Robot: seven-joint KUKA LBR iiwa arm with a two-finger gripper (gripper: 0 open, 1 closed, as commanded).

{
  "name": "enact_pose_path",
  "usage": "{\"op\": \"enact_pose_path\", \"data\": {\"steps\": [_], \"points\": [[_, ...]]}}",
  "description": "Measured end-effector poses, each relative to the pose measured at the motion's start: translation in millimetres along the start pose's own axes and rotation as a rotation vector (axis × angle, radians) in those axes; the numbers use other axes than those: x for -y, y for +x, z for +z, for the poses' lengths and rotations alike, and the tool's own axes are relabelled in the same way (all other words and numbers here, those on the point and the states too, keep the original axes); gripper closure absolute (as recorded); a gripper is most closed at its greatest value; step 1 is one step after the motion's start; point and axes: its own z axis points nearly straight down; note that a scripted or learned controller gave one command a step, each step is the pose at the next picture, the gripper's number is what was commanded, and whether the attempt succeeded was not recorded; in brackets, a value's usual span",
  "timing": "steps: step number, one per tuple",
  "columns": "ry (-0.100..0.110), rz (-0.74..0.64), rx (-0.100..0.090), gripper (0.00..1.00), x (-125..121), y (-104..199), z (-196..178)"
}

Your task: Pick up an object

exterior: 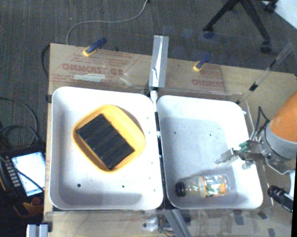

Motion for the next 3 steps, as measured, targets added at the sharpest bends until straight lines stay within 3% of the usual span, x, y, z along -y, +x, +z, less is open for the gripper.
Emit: {"op": "enact_pose_path", "data": {"steps": [1, 2, 3], "points": [[-0.018, -0.054, 0.004, 0.00, -5, 20, 93], [-0.016, -0.328, 0.008, 0.00, -75, 0, 93], [-0.001, -0.301, -0.001, 0.00, -13, 8, 85]]}}
